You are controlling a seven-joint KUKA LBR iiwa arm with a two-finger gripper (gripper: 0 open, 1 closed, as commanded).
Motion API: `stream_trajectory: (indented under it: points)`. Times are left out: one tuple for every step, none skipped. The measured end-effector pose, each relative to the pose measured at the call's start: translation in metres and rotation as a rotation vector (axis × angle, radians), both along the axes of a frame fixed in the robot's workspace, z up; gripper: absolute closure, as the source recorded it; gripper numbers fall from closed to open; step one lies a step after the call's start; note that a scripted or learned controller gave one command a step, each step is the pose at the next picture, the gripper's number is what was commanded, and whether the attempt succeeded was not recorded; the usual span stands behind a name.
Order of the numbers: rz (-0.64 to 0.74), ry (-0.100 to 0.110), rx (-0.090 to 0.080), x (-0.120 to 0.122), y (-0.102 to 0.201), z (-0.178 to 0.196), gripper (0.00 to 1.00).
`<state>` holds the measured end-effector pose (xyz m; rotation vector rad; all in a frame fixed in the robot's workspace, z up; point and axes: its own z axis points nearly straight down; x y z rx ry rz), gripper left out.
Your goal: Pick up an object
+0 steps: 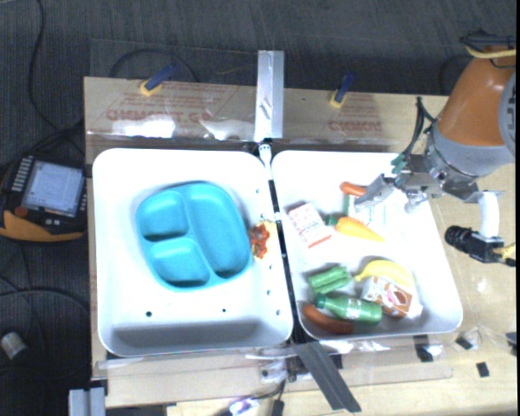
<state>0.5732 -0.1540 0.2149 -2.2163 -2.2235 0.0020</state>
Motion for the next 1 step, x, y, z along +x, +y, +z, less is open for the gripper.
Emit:
stream_trajectory:
  points:
    - [0.042, 0.001, 0.001, -0.0356, 0.0046, -0.105, 0.0]
